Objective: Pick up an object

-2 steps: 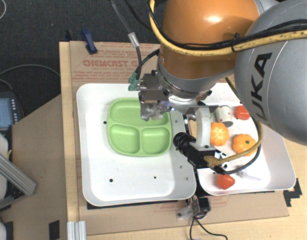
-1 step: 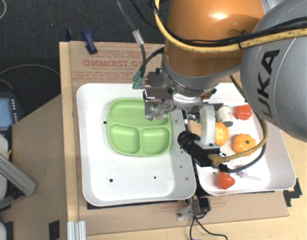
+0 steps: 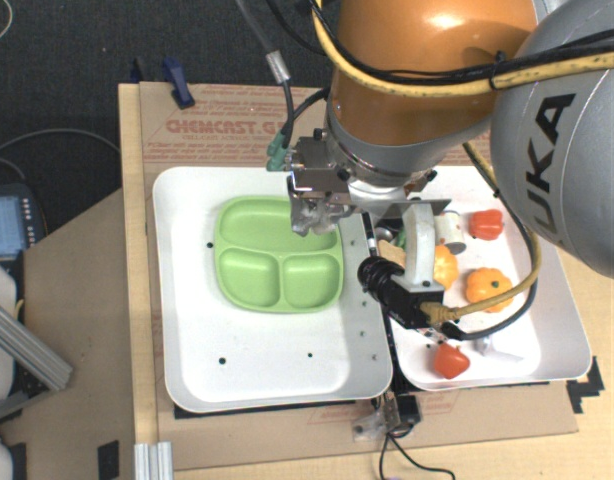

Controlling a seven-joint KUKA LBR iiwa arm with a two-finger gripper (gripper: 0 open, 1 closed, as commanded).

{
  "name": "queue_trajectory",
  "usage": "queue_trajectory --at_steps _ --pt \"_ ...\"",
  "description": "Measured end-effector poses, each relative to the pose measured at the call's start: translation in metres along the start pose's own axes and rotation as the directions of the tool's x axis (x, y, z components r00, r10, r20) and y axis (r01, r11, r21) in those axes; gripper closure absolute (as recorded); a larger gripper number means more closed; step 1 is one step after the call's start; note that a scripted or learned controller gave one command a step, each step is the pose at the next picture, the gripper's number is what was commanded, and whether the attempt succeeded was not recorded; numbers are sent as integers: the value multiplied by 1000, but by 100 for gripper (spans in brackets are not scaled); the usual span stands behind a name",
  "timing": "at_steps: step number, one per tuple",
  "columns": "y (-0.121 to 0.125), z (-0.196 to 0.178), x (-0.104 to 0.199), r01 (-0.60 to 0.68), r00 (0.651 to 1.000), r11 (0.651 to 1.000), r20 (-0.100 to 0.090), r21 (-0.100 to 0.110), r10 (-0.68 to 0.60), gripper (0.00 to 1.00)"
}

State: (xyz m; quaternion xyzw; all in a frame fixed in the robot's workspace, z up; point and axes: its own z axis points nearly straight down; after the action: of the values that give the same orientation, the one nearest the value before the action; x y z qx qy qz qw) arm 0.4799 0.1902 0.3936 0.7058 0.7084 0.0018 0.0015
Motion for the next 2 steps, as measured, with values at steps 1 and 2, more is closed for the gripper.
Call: queue_trajectory --at_steps 1,2 --pt "18 -105 36 1 1000 1000 -6 -9 -1 100" --pt "-2 1 -3 -8 1000 1000 6 16 8 100"
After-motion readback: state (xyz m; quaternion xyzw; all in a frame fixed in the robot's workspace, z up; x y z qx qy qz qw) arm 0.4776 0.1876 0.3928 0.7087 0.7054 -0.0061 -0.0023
